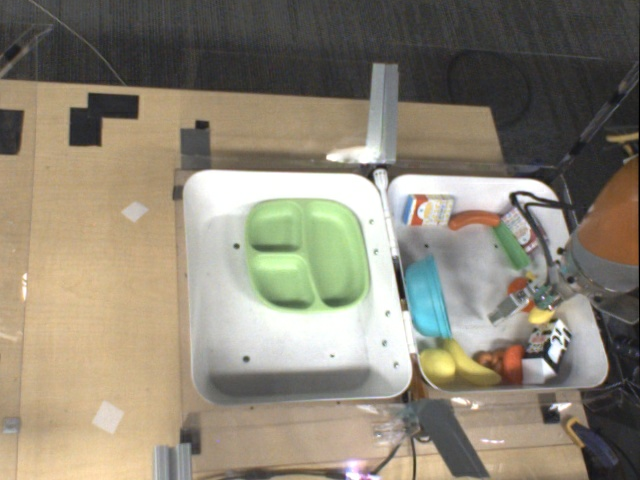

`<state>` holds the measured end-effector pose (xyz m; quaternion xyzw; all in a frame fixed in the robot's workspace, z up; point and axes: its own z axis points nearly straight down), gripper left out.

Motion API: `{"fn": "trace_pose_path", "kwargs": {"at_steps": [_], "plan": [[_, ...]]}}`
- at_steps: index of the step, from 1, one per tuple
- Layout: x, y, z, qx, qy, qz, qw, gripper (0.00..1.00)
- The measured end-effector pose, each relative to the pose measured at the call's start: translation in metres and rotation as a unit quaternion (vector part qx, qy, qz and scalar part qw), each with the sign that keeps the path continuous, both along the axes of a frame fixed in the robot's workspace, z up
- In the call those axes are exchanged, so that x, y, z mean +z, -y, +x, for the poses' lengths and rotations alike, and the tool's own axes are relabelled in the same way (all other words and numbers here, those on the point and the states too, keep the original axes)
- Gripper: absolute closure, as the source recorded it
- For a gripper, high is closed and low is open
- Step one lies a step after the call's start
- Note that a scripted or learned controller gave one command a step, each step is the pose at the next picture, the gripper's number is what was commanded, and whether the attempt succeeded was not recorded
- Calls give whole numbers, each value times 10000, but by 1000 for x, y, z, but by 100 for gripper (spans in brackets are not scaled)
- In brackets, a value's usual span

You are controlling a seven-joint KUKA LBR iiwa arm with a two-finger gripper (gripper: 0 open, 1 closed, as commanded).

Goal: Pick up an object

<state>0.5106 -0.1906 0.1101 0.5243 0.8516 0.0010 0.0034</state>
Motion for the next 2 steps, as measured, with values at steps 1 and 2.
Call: {"fn": "trace_pose_path", "kwargs": {"at_steps": [1,2], "plan": [[-17,-5,31,-16,72,-25,10000,0],[-17,-20,55,-327,78,-24,9994,0]]}}
